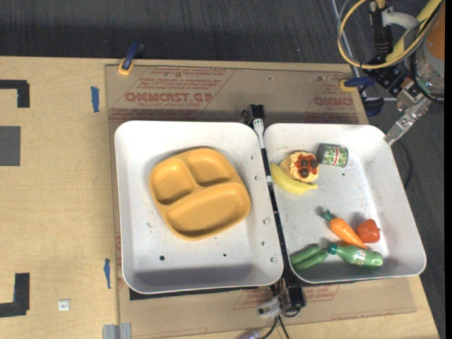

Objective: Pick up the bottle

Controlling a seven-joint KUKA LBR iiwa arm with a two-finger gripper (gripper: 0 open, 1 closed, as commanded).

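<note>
One bottle (359, 257) here, green, lying on its side in the front corner of the right bin (395, 182). It's touching or nearly touching the carrot (344, 229) and the green pods (311, 256), with a red pepper (368, 230) just behind it. Further back there's a banana (289, 182), something yellow with red bits (302, 165) and a small can (332, 155). The left bin (134, 189) holds a yellow divided plate (200, 191).

For a clean grab I'd come straight down over the bottle's middle with the jaws set across its short axis, so they close on the body and don't snag the carrot or pods. It's round and lying flat, so it'll probably roll if it gets clipped off-centre.

The arm is way up at the right edge, beyond the bin's far corner, nowhere near the bottle. The gripper (404, 124) points down and left toward the bin rim. Can't tell how far the jaws are spread from this angle, but I see nothing in them.
</note>
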